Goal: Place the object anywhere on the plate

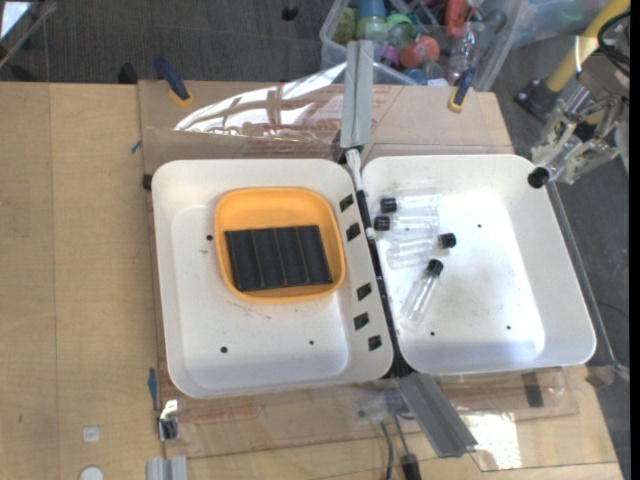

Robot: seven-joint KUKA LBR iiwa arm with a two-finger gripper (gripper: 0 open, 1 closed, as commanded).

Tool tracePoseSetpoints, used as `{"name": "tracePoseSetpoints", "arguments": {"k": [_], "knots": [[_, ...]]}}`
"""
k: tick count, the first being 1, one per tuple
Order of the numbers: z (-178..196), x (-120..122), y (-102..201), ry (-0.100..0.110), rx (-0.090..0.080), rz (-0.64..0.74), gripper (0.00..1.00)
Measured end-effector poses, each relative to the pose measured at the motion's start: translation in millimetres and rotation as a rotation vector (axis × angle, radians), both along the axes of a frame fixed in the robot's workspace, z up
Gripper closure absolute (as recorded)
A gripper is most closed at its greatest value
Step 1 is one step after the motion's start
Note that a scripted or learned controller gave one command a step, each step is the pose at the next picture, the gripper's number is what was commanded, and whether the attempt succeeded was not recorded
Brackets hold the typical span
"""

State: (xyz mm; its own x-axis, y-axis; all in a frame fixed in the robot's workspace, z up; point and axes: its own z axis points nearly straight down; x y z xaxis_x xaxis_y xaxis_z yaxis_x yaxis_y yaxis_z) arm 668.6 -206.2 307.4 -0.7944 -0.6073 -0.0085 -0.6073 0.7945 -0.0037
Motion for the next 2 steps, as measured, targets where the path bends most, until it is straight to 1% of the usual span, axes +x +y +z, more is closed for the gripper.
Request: {"name": "tracePoseSetpoints", "arguments": {"k": [1,2], "knots": [[129.0,-0.5,-14.3,0.001,-0.001,0.156,1.0],[-38.8,-0.1,-7.7,0.005,0.0,0.445,1.0]]}}
